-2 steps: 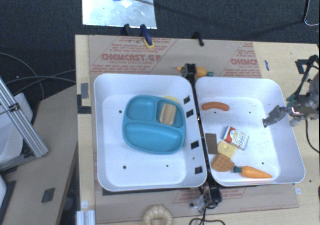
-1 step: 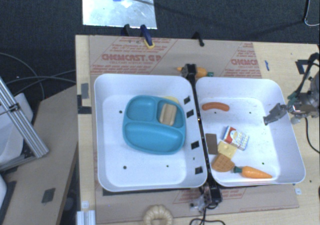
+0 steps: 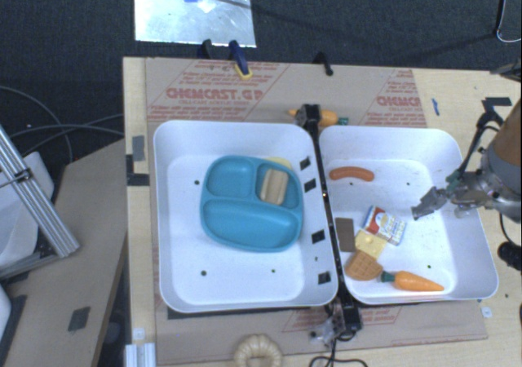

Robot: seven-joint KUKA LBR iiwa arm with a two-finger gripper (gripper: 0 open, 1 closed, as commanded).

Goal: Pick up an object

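Left bin (image 3: 175, 194): blue divided plate (image 3: 249, 202) at centre; tan bread piece (image 3: 274, 186) in the plate's upper-right compartment. Right bin (image 3: 457, 153): sausage (image 3: 351, 174) near the far-left corner; small printed carton (image 3: 384, 224) at mid-floor; brown block (image 3: 345, 235) by the left wall; yellow wedge (image 3: 369, 243) and waffle-like piece (image 3: 364, 266) just below the carton; carrot (image 3: 416, 280) along the near edge. Gripper (image 3: 427, 205) above the right bin's right half, just beside the carton, holding nothing visible.
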